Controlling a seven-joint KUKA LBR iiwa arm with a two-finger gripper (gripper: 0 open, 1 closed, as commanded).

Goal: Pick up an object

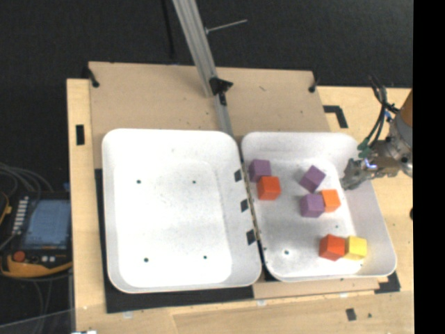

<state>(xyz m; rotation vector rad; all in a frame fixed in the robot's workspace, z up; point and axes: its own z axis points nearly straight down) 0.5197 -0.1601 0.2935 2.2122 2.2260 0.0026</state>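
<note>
I see the gripper (353, 175) at the right bin's (292, 145) right rim, nothing between its fingers; their spread I cannot tell; nearest block — the orange cube (331, 200) touching a purple cube (312, 205) — I would approach it from its free side.

White bins (170, 270), three purple blocks (259, 169), three orange blocks (269, 187), one yellow block (357, 247), tan bench (160, 103)
</note>
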